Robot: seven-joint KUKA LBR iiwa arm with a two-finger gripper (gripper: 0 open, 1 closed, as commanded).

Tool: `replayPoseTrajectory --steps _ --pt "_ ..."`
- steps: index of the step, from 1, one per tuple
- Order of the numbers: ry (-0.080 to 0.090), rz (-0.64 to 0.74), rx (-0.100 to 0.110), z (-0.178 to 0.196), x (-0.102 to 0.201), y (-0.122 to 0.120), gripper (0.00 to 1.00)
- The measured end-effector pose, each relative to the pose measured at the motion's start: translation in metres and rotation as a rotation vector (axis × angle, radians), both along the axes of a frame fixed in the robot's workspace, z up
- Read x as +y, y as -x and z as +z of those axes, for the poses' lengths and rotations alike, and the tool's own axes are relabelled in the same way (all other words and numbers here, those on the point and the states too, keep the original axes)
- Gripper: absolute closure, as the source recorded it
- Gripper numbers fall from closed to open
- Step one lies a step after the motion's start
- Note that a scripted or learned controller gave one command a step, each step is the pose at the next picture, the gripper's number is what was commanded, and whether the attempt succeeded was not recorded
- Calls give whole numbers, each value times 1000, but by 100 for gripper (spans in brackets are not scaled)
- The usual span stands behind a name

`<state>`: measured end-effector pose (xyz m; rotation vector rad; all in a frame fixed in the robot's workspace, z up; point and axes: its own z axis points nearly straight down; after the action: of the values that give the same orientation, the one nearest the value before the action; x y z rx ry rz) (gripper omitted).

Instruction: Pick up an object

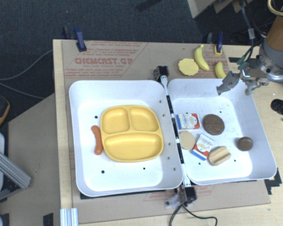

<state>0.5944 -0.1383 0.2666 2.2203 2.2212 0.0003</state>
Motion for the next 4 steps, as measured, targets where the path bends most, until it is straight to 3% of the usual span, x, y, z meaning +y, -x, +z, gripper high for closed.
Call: replayPoseTrajectory --steps 1,2,3,4 --pt "-3 -4 16 -165 -41 3 0" --pt "-4 1 8 -184 0 37 0" --pt "3 0 -4 -181 -37 -13 0" --pt "-12 -3 8 -181 -85 119 0"
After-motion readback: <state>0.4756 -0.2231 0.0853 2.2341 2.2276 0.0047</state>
